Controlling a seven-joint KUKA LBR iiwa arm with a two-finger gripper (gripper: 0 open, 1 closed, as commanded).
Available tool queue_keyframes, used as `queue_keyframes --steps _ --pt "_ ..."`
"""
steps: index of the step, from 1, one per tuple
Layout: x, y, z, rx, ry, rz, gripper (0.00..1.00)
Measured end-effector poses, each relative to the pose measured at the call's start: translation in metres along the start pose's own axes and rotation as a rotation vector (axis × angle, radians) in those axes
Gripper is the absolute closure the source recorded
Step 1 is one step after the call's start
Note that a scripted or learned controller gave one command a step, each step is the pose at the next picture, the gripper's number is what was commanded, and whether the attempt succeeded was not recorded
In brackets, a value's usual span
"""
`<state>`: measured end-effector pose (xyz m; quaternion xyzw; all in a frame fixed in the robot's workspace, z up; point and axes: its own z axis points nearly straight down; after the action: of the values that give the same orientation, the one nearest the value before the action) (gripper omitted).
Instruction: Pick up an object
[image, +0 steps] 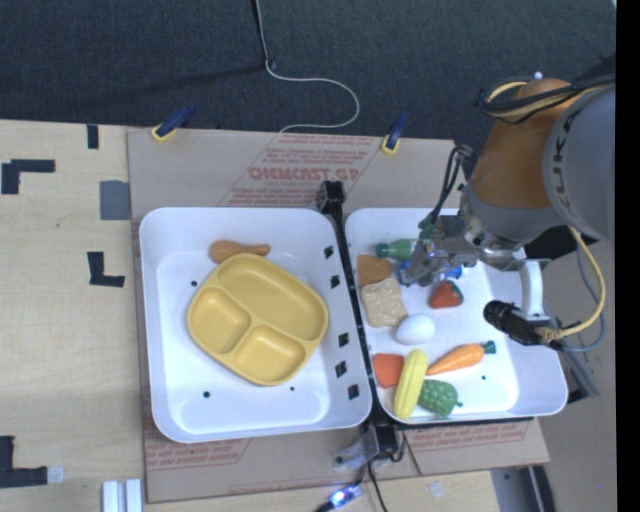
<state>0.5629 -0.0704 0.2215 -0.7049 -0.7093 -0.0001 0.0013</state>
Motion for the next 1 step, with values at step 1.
queue_keyframes --steps 1 --pt "0.0499 -0.0105 0.0077 0.002 -0.001 0.001 1.00"
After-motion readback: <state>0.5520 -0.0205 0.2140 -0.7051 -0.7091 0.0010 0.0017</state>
